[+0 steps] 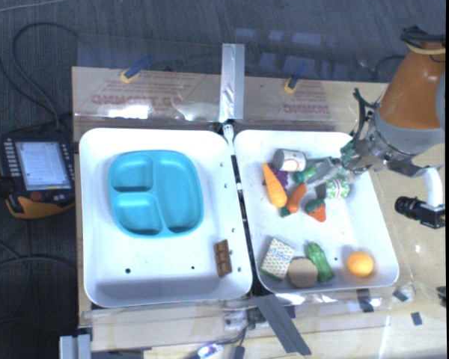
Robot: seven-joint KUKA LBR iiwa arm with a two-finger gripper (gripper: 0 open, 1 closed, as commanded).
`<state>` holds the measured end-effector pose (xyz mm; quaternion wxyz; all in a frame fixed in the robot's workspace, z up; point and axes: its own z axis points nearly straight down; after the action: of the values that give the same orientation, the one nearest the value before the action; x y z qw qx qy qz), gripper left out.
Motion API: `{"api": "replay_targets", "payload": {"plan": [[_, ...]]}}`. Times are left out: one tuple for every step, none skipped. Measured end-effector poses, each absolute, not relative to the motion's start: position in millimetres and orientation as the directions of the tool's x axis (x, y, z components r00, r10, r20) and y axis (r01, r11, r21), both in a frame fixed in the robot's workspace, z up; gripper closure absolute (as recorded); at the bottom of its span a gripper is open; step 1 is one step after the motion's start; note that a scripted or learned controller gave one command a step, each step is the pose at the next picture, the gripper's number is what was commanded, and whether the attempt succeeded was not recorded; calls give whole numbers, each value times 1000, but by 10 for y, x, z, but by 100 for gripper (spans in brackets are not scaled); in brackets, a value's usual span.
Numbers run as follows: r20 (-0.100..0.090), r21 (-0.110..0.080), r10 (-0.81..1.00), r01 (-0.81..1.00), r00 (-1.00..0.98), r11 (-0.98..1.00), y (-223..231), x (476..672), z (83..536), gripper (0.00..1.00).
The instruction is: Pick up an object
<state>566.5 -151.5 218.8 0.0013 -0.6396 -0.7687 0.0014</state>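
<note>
Though fingers indistinct, gripper [331,172] low among toy vegetables [295,189].

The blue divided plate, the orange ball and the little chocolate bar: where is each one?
blue divided plate [156,193]: camera view, centre ridge of the plate.
orange ball [359,264]: camera view, middle of the ball.
chocolate bar [223,257]: camera view, middle of the bar.

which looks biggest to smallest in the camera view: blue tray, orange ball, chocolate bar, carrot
1. blue tray, by far the largest
2. carrot
3. orange ball and chocolate bar look about alike in area; I would not rank them.
</note>
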Motion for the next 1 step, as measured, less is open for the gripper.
{"api": "replay_targets", "payload": {"plan": [[-1, -3, 972, 972, -236, 236, -1127, 6134, 913, 0]]}}
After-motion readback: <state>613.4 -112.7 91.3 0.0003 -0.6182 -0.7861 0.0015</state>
